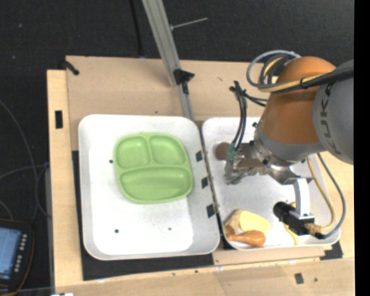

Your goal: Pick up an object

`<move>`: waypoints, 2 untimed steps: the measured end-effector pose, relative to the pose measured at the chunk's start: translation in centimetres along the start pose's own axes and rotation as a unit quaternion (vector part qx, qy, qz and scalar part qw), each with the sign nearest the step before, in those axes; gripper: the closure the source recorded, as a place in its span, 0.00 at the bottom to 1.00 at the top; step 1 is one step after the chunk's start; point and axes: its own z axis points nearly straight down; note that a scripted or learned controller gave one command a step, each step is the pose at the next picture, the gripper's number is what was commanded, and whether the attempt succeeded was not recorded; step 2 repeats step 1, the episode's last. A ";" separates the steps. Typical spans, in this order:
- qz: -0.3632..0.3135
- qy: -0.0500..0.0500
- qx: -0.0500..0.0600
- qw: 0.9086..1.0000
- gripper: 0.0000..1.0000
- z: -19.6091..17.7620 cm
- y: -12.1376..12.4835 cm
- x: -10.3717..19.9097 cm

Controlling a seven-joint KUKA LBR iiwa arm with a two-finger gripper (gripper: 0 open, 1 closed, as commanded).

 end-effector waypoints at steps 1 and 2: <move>0.000 0.000 0.001 1.000 1.00 -0.4 -0.8 5.0; 0.000 0.000 0.001 1.000 1.00 -0.4 -0.8 5.0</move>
